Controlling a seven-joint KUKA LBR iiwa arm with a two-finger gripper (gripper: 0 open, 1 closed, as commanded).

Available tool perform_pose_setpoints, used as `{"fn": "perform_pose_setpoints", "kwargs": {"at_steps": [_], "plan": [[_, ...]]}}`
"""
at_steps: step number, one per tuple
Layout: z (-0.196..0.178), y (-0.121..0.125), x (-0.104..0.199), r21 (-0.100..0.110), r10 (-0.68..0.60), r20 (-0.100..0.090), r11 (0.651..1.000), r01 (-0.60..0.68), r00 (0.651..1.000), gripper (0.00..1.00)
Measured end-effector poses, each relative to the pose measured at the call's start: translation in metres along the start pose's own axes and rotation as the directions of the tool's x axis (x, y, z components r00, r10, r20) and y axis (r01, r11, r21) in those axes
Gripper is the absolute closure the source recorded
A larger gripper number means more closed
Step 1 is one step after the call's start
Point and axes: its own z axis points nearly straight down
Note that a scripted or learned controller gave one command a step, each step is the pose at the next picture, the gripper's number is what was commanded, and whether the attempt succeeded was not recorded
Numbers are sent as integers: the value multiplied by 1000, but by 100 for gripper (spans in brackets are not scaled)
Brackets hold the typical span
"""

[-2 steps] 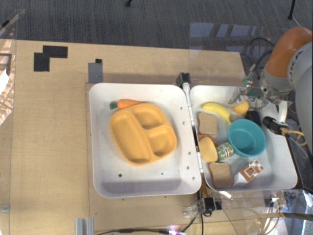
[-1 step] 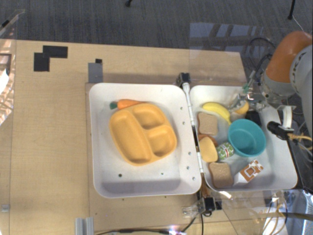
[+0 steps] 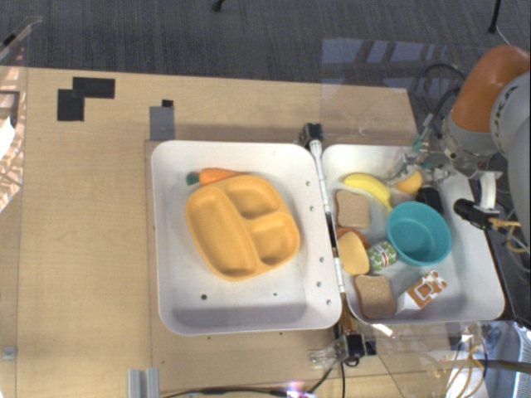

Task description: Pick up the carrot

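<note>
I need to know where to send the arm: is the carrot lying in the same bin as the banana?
No. The carrot lies in the left bin beside the yellow tray; the banana is in the right bin.

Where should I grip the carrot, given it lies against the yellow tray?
Probably the orange body of the carrot, mid-length, coming straight down. It lies flat along the far edge of the divided tray, so one finger must slip between them; the far side faces bare bin floor.
</note>
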Motion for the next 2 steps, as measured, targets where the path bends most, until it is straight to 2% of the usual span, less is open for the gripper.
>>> {"fn": "perform_pose_setpoints", "kwargs": {"at_steps": [2], "plan": [[0,0,0,-1,-1,0,1000,1,1000,0]]}}
